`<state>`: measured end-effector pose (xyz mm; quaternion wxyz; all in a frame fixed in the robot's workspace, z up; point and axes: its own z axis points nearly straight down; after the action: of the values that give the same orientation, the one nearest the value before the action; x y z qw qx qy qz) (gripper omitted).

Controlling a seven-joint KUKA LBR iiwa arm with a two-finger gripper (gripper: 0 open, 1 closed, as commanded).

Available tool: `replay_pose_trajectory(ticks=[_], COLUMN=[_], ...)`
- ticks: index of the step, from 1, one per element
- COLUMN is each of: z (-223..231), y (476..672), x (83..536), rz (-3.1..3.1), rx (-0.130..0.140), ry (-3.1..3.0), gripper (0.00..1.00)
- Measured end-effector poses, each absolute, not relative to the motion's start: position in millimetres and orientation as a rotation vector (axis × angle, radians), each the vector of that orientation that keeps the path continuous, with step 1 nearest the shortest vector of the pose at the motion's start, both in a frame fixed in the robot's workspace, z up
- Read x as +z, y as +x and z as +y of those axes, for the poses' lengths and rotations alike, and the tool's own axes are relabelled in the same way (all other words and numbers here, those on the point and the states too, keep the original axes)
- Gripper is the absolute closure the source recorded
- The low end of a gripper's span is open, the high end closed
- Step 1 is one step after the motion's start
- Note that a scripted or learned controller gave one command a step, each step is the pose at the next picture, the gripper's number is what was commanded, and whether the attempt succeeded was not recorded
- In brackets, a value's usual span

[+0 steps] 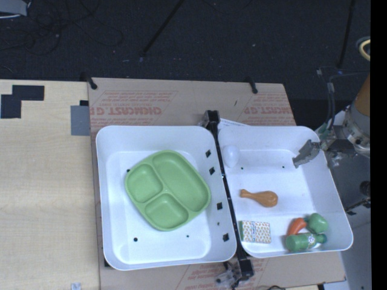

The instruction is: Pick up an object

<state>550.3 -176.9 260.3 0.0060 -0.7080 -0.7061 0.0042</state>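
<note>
Right bin [338,207] taken as landmark. Hand [304,154] sits over its upper right rim — whether it is apart or together I cannot tell; nothing seen clamped in it. Inside the bin: brown drumstick-shaped toy [260,197] at centre, patterned packet [256,231] at the lower left, orange-and-green toys [307,231] at the lower right. Left of it — left bin [112,156] holding a green divided plate [167,189].

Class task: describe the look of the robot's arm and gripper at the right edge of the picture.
The grey metal arm carries an orange band above its wrist. Its small grey two-finger gripper is angular and dark-tipped, and thin dark cables run up behind it.
</note>
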Motion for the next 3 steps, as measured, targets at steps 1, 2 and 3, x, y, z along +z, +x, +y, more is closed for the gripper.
replay_pose_trajectory(ticks=[1, 2, 3], z=[-176.4, -178.8, -179.3], y=[552.0, 547.9, 540.2], x=[267.5, 206.3, 146.5], rz=[-2.219, -2.218, -2.218], rx=[0.002, 0.004, 0.004], ry=[-2.219, -2.218, -2.218], gripper=[0.0, 0.0, 0.0])
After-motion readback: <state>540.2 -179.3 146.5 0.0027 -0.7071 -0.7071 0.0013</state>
